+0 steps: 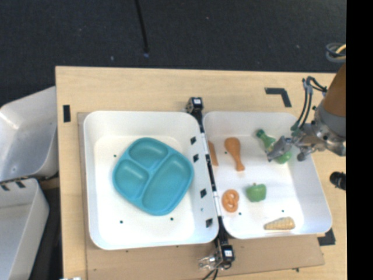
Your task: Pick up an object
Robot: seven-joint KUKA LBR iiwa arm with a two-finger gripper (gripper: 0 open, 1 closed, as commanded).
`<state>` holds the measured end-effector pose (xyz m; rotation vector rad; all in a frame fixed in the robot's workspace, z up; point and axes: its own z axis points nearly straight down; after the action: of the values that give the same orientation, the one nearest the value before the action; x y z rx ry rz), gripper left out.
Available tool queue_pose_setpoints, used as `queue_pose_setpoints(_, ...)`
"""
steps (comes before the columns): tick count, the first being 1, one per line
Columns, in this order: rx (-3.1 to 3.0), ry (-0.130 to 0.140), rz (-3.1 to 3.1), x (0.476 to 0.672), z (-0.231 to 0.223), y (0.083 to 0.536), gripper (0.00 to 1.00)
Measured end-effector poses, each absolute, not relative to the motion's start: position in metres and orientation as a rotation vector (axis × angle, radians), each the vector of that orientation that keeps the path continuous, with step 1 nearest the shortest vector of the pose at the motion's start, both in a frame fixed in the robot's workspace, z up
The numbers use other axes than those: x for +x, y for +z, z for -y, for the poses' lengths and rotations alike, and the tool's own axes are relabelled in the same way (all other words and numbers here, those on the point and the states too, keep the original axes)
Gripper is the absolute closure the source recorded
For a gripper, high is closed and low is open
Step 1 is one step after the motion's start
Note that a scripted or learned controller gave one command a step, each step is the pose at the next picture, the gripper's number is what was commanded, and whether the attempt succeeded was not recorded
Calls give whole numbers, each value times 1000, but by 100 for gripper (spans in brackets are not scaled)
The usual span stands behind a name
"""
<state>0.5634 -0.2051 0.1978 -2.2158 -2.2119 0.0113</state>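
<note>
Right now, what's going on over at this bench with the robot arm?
A grey robot arm reaches in from the right over the right bin, with its gripper low by a green toy near the far wall. Whether it has hold of it is unclear. A drumstick, a green pepper, an orange pretzel and a cone lie loose. The left bin holds a blue divided plate.

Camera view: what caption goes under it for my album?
Robot gripper reaches over toy foods in the right bin, by a green toy.
</note>
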Motion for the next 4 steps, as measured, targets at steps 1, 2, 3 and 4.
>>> queue_pose_setpoints(1,-2220,0,2224,567,205,206,0)
queue_pose_setpoints(2,-2216,5,2225,575,201,151,0)
queue_pose_setpoints(3,-2221,5,2222,575,203,99,0)
queue_pose_setpoints(4,-2225,-2,2225,576,203,113,100)
